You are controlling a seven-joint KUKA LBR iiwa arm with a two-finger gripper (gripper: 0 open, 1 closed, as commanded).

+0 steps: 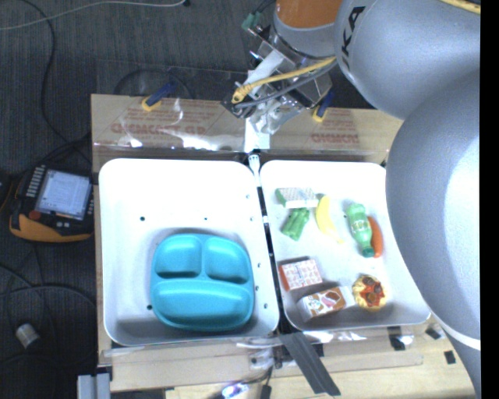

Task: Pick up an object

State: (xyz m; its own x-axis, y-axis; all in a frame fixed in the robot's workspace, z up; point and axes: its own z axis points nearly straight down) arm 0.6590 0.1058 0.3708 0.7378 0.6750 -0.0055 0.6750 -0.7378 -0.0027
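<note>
Gripper (261, 117) hangs over the far edge of the bench, just past where the two bins meet, nothing seen between its fingers; can't tell how wide they stand, too much clutter of cable and bracket there. Orange band (308, 12) sits above it, grey arm (437, 156) fills the right side.

Objects to pick all lie in the right bin (398, 234): green piece (295, 224) near the bin's left wall, w/ a pale wrapped packet (296, 195) just beyond it toward the far edge. Yellow banana (323, 214) just beside the green piece. Green bottle (359, 226) further right, an orange carrot-like item (377, 238) touching its right side. Toward the near edge: red-white checkered box (300, 273), a brown-red packet (323, 301) below it, and a round food item (369, 292) near the near right corner. All apart from the gripper.

Left bin (125, 203) holds a blue divided tray (204, 282), near-right part of it.

Bench (187, 125) has clear film taped along the far edge. Dark carpet floor; a handheld pendant w/ screen (54, 203) lies left of the bench.
</note>
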